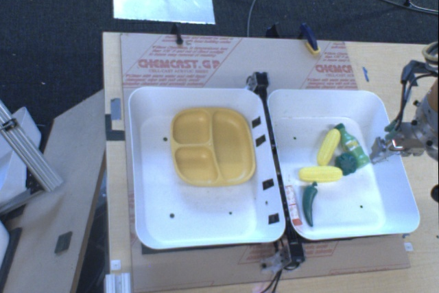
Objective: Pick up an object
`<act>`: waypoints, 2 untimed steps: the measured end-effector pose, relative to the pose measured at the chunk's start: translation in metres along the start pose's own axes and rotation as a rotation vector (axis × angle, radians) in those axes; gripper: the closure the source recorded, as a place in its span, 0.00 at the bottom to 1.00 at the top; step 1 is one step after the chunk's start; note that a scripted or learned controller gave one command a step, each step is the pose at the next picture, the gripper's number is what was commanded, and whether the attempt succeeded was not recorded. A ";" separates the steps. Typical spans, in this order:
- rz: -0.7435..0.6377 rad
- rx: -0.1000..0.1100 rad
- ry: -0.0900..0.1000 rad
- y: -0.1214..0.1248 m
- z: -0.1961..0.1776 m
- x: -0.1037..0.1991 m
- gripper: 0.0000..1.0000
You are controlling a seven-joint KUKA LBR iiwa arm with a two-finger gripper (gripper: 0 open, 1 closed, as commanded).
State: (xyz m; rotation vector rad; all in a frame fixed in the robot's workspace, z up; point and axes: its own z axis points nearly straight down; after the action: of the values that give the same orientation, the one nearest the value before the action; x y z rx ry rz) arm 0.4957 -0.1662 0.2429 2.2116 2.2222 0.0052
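The right bin (357, 216) holds a yellow corn cob (328, 146), a green bottle (349, 141), a dark green broccoli-like piece (347, 162), a yellow banana-like piece (319, 174) and a dark green pepper (309, 202). My gripper (381, 149) hangs at the bin's right side, just right of the green bottle and broccoli piece. Nothing shows between its tips.
The left bin (147, 216) holds a yellow divided plate (211, 146). A black clip strip (269, 161) joins the bins. A small red-and-white packet (293, 204) lies by the divider. A blue clamp (309, 38) sits at the back of the board.
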 end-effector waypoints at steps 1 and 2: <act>-0.006 0.003 0.004 0.009 -0.007 0.053 1.00; -0.005 0.006 0.004 0.022 0.008 0.104 1.00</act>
State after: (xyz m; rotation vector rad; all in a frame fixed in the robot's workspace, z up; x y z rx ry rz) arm 0.5177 -0.0620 0.2343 2.2108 2.2330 0.0028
